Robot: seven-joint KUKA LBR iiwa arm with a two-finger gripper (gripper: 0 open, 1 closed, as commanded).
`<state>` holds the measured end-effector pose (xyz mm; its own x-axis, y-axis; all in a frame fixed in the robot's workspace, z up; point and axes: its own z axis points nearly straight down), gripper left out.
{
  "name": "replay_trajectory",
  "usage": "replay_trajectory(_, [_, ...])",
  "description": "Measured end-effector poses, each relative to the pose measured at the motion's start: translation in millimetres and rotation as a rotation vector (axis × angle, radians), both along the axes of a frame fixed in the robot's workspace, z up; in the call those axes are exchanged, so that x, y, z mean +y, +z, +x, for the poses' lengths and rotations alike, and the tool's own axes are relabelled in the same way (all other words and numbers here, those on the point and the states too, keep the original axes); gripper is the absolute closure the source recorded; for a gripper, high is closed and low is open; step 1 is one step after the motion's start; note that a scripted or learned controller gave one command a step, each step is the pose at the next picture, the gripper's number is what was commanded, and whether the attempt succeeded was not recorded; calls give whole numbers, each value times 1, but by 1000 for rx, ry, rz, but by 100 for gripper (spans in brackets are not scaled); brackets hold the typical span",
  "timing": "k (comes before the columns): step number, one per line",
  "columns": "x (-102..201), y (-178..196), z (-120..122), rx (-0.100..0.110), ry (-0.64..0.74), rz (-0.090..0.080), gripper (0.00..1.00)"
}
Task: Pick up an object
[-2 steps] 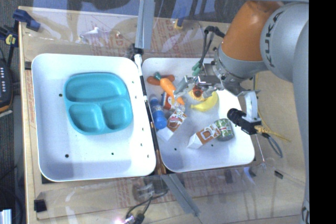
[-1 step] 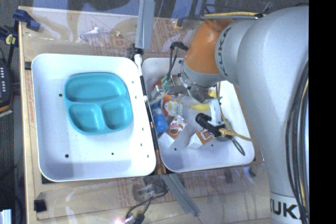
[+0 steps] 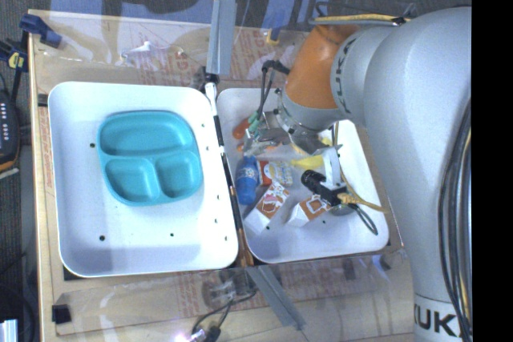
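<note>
The right bin [image 3: 365, 164] holds a heap of small things. My gripper [image 3: 258, 137] reaches down into the heap's upper left part, under the orange band of the arm [image 3: 317, 72]. A blue bottle [image 3: 245, 179] lies just below the gripper. A small red-orange item [image 3: 240, 126] sits to its left, near the bin wall. Two brown-and-white packets [image 3: 274, 203] [image 3: 314, 207] lie toward the front of the bin, and a yellow item [image 3: 310, 162] lies right of the gripper. The wrist hides what is directly beneath it.
The left bin [image 3: 72, 228] holds a teal divided tray [image 3: 150, 154]. A raised rim [image 3: 227, 196] separates the two bins. The grey arm covers the right bin's far right side. Cables and clamps lie at the bench's left edge.
</note>
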<state>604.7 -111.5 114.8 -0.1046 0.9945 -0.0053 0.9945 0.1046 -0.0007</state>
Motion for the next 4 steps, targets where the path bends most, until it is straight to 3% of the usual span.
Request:
replay_trajectory(1, [14, -23, 34, 0, 249, 5, 100])
replay_trajectory(2, [-34, -22, 53, -1, -4, 5, 100])
replay_trajectory(3, [-33, -22, 53, -1, -4, 5, 0])
replay_trajectory(4, [-98, 29, 53, 0, -137, 6, 0])
